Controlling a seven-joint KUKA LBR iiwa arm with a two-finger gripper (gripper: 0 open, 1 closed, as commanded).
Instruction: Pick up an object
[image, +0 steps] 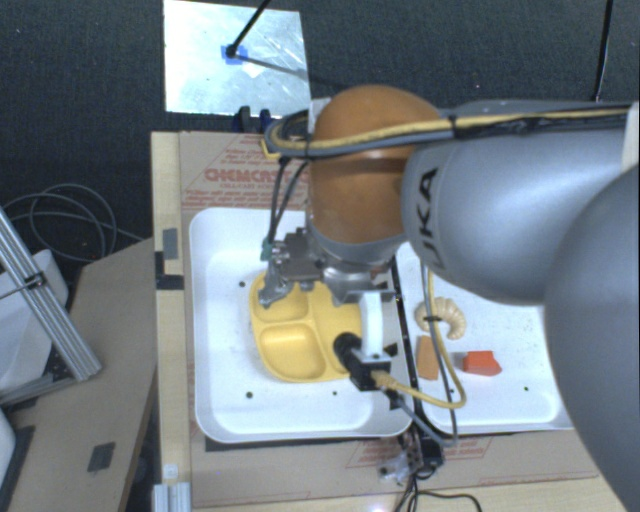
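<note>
Bench: two white bins (225, 420) side by side, seen from above.
Tray: yellow divided tray (290, 345) lies flat in the left bin, long axis running near to far.
Gripper: gripper (275, 285) sits low over the tray's far end; jaw state cannot be told.
Progress: nothing visibly lifted; grasp and lift appear left.
Right bin: small croissant (450, 318) and orange block (482, 363).

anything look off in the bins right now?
Nothing looks spilled or broken. The yellow divided tray lies flat in the left bin, partly under the arm's wrist. In the right bin, an orange block, a croissant-like piece and a small orange piece lie loose and apart.
</note>
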